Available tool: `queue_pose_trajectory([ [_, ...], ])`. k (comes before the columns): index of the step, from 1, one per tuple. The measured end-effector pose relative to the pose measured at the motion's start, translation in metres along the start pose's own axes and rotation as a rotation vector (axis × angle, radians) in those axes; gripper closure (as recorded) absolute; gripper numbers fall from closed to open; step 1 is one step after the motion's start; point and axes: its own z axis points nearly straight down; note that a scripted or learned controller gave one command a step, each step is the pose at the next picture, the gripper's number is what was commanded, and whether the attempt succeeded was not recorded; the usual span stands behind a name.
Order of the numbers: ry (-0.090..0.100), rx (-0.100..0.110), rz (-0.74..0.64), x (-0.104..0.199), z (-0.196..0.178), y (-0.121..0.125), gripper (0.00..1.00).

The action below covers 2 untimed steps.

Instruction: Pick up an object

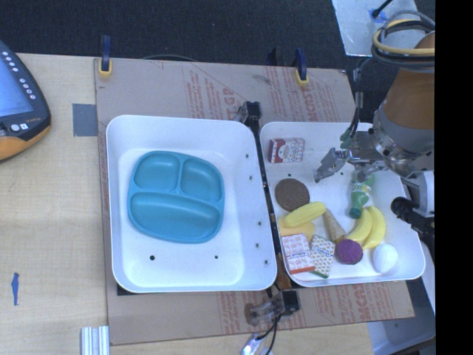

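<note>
My gripper (pixel 347 165) hangs spread and holding nothing over the right bin (pixel 414 272), near its far edge. A green bottle (pixel 360 198), I think, lies just beside it; bare floor lies leftward toward the brown disc (pixel 293 194).
</note>
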Motion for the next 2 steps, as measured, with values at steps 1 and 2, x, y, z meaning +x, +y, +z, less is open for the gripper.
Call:
queue_pose_trajectory([
  [1, 0.001, 0.005, 0.000, 0.012, 0.113, 0.003, 0.00],
  [2, 0.001, 0.003, 0.002, 0.004, 0.140, -0.047, 0.00],
])
